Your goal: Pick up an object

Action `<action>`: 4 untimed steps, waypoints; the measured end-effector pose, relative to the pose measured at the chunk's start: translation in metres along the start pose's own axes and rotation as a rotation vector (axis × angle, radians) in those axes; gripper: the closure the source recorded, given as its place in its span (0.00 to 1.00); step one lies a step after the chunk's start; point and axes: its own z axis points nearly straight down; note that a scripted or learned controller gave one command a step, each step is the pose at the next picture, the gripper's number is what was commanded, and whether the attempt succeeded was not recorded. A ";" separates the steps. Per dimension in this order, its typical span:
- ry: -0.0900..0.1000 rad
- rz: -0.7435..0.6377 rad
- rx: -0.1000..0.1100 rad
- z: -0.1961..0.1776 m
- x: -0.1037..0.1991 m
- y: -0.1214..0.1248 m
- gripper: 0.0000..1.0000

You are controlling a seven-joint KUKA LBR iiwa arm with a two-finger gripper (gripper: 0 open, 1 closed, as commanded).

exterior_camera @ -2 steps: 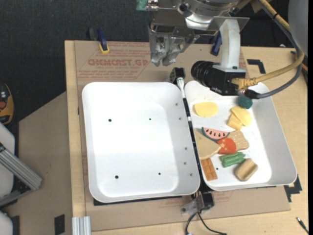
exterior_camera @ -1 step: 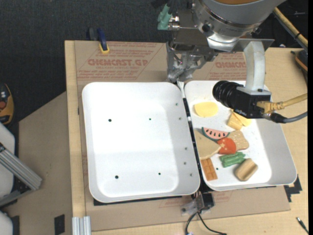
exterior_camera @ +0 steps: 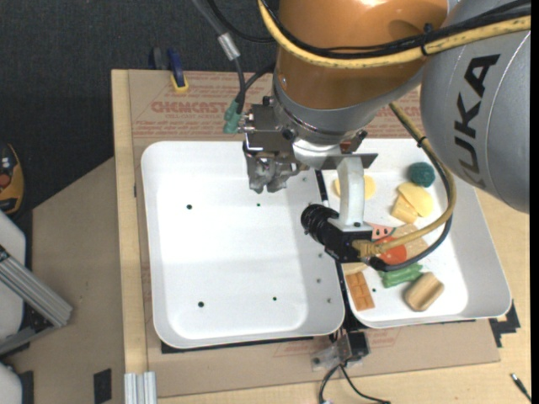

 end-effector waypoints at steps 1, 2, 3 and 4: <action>0.015 -0.006 -0.031 -0.147 0.024 -0.016 1.00; 0.002 0.006 -0.004 -0.063 -0.046 -0.015 1.00; 0.011 -0.008 -0.023 -0.143 0.017 -0.015 1.00; -0.002 -0.001 0.005 0.038 0.024 -0.015 1.00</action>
